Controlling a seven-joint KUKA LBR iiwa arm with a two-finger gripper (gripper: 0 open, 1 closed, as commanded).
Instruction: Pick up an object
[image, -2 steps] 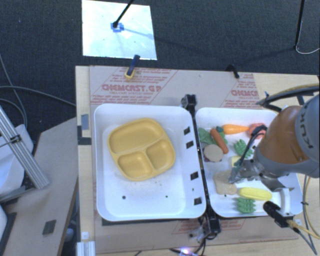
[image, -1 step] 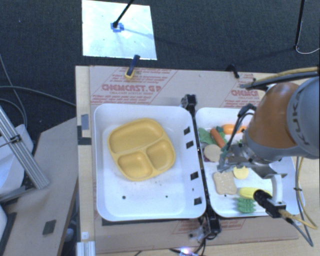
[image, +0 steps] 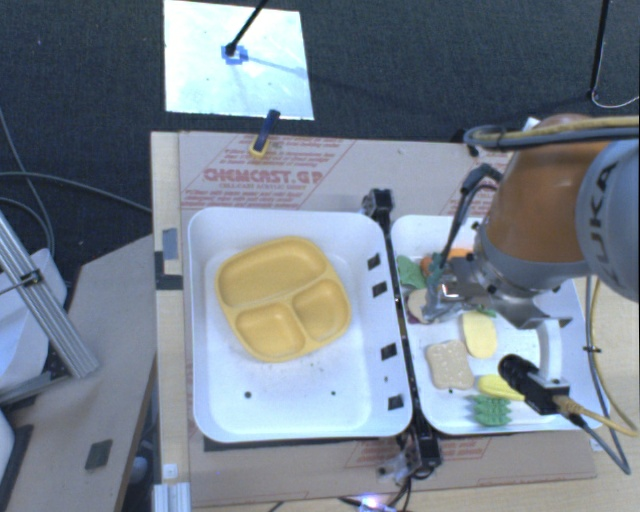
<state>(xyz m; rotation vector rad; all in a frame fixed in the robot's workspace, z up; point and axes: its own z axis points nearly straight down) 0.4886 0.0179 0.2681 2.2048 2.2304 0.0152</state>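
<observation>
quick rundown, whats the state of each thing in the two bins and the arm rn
yellow three-compartment plastic tray: flat in the left white bin, compartments bare
beige cracker-like square: flat in the right white bin
pale yellow oval piece: lying beside the square
green ridged piece: at the near rim
grey and orange arm: low over the right bin

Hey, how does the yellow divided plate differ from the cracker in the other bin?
The plate is yellow with three compartments; the cracker is pale tan and flat. The plate is far larger, taking up much of the left bin, while the cracker is a small piece in the right bin. The plate sits alone; the cracker lies close among other small food items near the gripper. Both rest on a white bin floor.
</observation>
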